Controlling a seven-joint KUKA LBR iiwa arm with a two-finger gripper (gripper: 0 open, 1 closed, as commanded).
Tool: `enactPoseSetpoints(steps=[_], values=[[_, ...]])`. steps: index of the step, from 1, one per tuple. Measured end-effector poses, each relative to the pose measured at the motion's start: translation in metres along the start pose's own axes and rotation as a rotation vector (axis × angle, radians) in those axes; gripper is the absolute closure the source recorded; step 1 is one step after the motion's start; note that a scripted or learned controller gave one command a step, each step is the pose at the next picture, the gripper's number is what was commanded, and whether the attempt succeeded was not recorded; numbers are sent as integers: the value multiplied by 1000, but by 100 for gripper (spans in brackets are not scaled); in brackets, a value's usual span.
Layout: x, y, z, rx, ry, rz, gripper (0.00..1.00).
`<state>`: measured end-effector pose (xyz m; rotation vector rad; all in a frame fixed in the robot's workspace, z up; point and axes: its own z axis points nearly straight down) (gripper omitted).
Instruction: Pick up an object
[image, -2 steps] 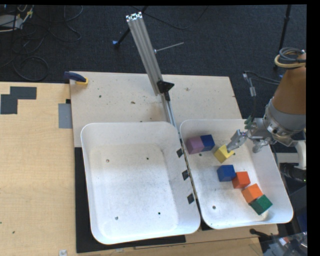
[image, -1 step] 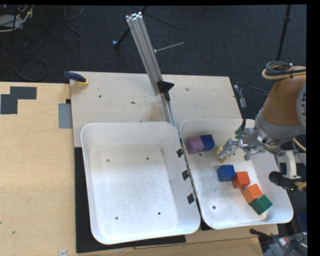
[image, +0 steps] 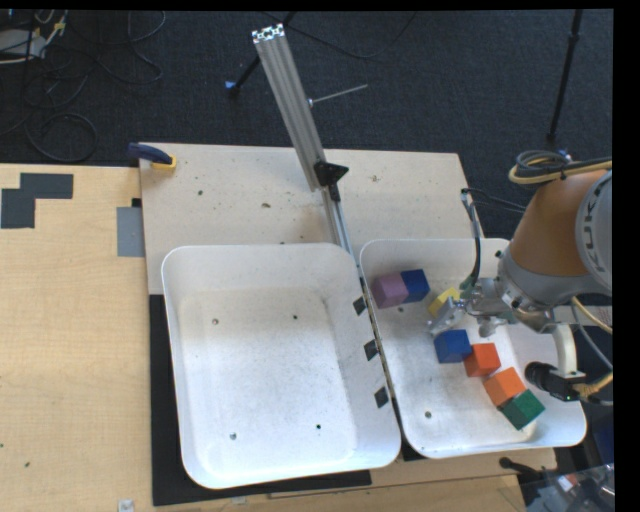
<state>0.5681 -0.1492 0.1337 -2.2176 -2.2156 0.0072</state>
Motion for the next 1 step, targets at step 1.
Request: enactPoseSetpoints(steps=[1], values=[[-2, 0, -12, -3, 0, 6, 100]])
